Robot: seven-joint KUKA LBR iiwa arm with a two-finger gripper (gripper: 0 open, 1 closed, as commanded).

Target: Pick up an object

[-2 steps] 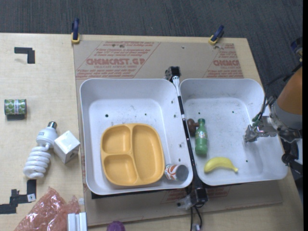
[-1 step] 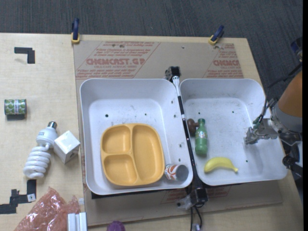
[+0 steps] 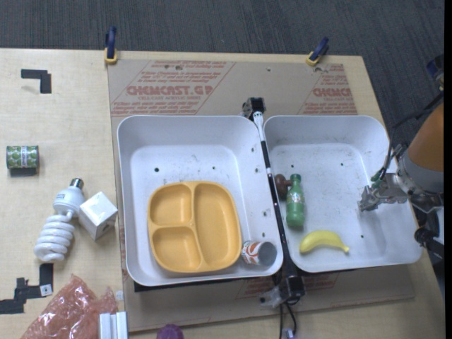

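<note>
The right bin (image 3: 332, 136) holds a green bottle (image 3: 295, 202) lying near its left wall, with a small brown object (image 3: 281, 185) just beside the bottle's top. A yellow banana (image 3: 323, 242) lies near the bin's front edge. My gripper (image 3: 369, 199) hangs over the right side of this bin, apart from the bottle and up and to the right of the banana. Nothing shows in its grasp. In the left bin (image 3: 183, 136), a yellow divided plate (image 3: 194, 226) sits with a small cup (image 3: 257, 253) at its front right corner.
Left of the bins, on the bench, lie a green can (image 3: 22, 158), a white spiral light bulb (image 3: 56, 224), a white cube (image 3: 98, 214) and a pink mesh bag (image 3: 67, 309). A black rod (image 3: 263, 147) runs between the bins.
</note>
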